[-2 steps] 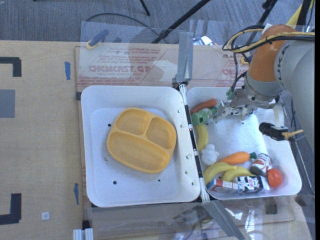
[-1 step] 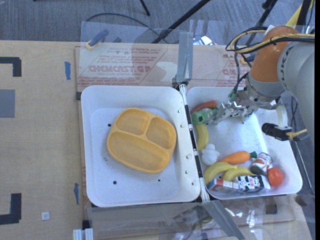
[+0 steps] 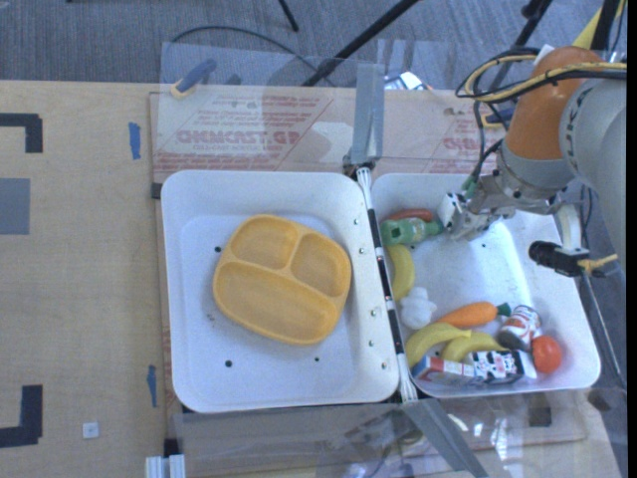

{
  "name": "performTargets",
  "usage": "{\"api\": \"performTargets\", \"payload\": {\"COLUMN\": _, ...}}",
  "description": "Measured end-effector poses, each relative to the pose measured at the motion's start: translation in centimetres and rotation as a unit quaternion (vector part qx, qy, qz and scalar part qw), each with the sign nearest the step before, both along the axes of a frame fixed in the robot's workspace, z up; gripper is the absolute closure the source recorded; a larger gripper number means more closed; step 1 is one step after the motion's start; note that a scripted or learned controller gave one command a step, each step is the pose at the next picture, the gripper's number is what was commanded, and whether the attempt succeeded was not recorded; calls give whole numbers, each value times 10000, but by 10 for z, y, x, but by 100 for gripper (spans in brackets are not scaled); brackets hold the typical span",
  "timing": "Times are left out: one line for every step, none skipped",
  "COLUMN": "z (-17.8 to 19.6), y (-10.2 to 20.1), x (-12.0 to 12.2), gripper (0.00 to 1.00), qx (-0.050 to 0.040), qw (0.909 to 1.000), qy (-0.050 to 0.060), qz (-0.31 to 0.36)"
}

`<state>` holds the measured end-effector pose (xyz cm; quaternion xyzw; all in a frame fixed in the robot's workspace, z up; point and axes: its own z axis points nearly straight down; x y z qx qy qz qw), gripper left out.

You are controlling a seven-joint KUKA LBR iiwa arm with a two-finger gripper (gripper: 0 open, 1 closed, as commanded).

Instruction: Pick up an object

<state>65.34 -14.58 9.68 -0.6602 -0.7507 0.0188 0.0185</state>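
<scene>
- The gripper (image 3: 463, 217) hangs low over the right bin's (image 3: 587, 352) far-left corner, just beside the green bottle (image 3: 410, 231); I cannot tell how its jaws stand.
- It looks like the approach step; next it must settle onto the bottle and clamp it.

Arm low over the right bin's far end, toys heaped toward its near side.

The gripper (image 3: 464, 213) hangs just beside a green bottle (image 3: 405, 230) at the right bin's (image 3: 557, 381) far left. Nearer lie a banana (image 3: 401, 268), a white lump (image 3: 417, 308), a carrot (image 3: 468, 316), two more bananas (image 3: 448, 342), a carton (image 3: 478, 368) and a red ball (image 3: 546, 354). The left bin (image 3: 189, 297) holds a yellow divided plate (image 3: 282, 278).
</scene>
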Motion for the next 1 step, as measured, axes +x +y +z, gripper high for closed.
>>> {"api": "performTargets", "payload": {"z": -2, "y": 2, "x": -2, "gripper": 0, "qx": 26, "qw": 10000, "qy": 47, "qz": 1}}
